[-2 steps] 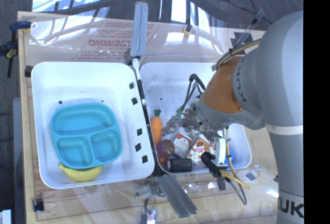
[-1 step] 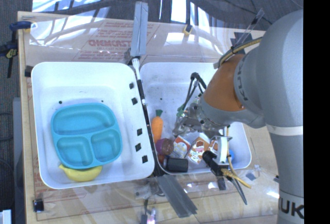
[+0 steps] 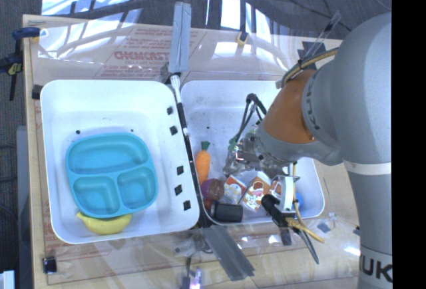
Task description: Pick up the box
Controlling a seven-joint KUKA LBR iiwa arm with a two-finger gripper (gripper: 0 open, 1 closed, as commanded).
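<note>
I see two white bins on the surface (image 3: 66, 54). Left bin (image 3: 53, 108) holds a blue tray (image 3: 110, 173) with three compartments; a banana (image 3: 105, 222) lies partly under the tray's near edge. Right bin (image 3: 219, 98) holds the clutter. My arm (image 3: 333, 108) comes in from the right, orange band low over the right bin. Gripper (image 3: 243, 154) sits down in the bin, just above the near pile. Cannot tell its state, too tangled with cables and metal. Box (image 3: 254, 193), white and red print, lies at the near side of the right bin, just below the gripper; can't tell if they touch. Carrot (image 3: 202, 164) lies left of the gripper near the divider. Dark red round thing (image 3: 213, 189) below the carrot. Black block (image 3: 228, 212) at the near rim, beside the box.
</note>
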